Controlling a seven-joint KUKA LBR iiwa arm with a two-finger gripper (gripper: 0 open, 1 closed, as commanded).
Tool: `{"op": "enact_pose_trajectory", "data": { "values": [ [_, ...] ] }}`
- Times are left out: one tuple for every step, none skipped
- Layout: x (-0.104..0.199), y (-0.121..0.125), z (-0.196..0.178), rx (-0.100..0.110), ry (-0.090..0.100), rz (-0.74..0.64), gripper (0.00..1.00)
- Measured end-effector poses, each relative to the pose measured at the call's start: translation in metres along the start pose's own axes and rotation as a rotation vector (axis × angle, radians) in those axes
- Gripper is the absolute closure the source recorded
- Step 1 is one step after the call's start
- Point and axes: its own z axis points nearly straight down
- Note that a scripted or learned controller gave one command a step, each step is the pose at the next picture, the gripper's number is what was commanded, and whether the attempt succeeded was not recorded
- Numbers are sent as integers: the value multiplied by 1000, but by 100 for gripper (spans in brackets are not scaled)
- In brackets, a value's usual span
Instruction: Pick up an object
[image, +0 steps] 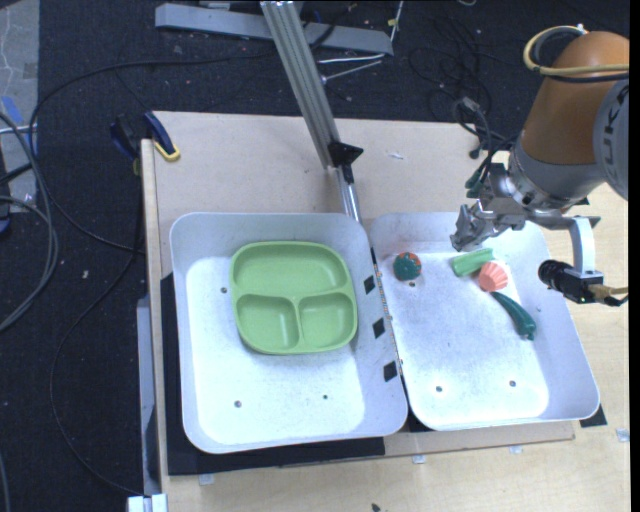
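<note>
In the right bin (480, 385) lie several small toys. A green and red ball-like piece (406, 266) rests near the bin's left wall. A light green block (469, 262) lies beside a pink piece (493, 277), and a dark green stick (516, 312) slants down to their right. My gripper (468, 236) hangs over the back of the right bin, just above and left of the light green block. I see nothing between its fingers.
The left bin (270, 390) holds a green three-compartment plate (295, 297). A slanted metal pole (312, 90) crosses from the top to the bins' junction. A black fitting (565, 280) sticks out at the right bin's edge. Cables lie on the dark floor.
</note>
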Motion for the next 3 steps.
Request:
{"op": "enact_pose_trajectory", "data": {
  "values": [
    [0, 1, -44, 1, 0, 1, 100],
    [46, 1, -25, 8, 2, -3, 100],
    [94, -8, -22, 7, 2, -4, 100]
  ]
}}
